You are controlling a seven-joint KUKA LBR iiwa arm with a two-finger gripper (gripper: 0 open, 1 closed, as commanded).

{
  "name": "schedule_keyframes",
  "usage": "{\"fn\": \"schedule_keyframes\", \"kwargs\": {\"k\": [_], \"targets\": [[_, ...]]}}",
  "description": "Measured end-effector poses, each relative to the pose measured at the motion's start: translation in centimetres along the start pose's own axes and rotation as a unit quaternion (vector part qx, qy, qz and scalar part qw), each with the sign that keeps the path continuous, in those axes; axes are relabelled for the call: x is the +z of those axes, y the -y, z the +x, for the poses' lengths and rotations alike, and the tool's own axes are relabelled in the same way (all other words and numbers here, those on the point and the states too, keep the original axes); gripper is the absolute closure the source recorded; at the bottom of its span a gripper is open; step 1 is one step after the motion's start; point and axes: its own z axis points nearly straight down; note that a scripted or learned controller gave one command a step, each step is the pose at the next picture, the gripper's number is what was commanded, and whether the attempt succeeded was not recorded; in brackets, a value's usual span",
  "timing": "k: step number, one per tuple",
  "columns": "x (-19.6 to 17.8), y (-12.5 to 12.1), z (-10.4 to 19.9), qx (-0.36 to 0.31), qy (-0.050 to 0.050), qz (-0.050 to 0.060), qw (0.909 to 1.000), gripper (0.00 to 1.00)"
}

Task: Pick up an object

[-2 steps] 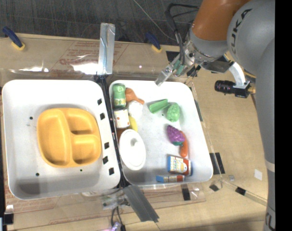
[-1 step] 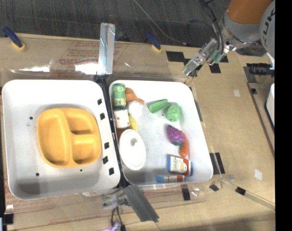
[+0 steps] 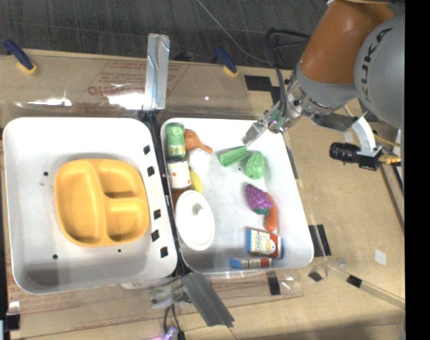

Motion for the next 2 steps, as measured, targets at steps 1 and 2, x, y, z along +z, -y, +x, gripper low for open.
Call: {"fn": "schedule_keyframes", "kwargs": {"k": [1,2], "targets": [[-3.4,-4.8,-2.6,0.059,0.002,-0.002,0.9982,1.00],[2.8,0.4,2.6,0.096,0.000,0.001,0.9954,1.00]]}}
